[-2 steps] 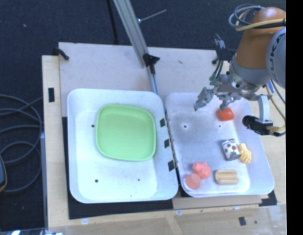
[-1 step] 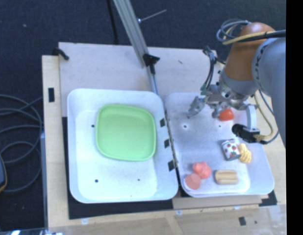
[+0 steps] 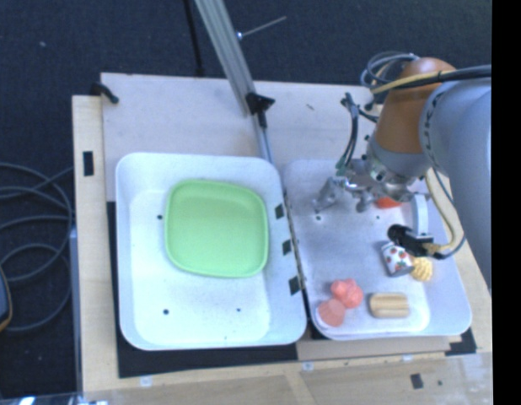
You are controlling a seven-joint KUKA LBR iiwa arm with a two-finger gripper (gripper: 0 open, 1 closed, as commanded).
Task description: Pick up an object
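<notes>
Four small objects lie loose near the right bin's (image 3: 446,327) front edge: pink piece (image 3: 346,292), red disc (image 3: 331,313), tan roll (image 3: 388,305), yellow item (image 3: 422,269). The hand (image 3: 345,191), spread open and gripping nothing, sits over the bin's rear. No pickup is achieved yet.

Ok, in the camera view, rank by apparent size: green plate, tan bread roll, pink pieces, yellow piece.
1. green plate, by far the largest
2. pink pieces and tan bread roll, too alike to rank
3. yellow piece, smallest
</notes>
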